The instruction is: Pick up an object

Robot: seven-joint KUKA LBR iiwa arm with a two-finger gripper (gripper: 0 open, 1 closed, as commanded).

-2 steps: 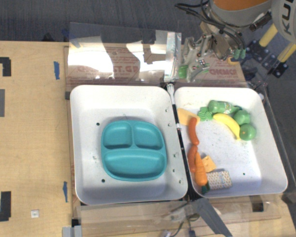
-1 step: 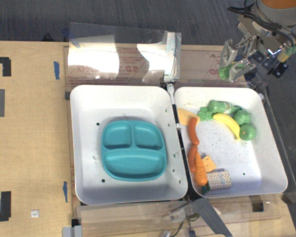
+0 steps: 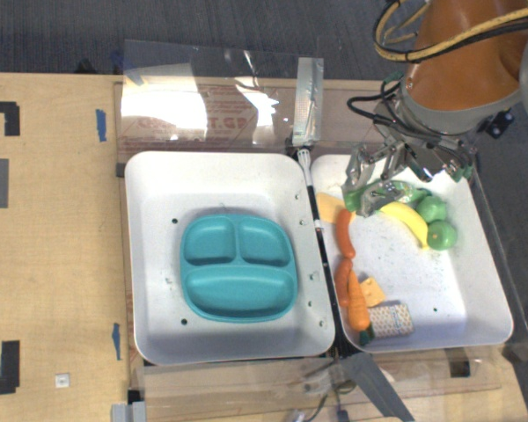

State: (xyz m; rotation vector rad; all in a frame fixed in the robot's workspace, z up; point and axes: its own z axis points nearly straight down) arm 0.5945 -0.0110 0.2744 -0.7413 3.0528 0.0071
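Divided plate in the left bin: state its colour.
Teal, a plain blue-green; the divided plate shows clearly in the camera view.

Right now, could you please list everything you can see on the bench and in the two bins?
Divided plate: one, teal, in the left bin.
Right bin: one, white, beside the left bin.
Banana: one, yellow, upper part of the right bin.
Green fruit: at least two, right of the banana; exact kind unclear.
Carrots: two, orange, along the right bin's left wall.
Patterned cylinder: one, pale, lower part of the right bin.
Gripper: one, metal, low over the right bin's upper left, under the arm's orange band.
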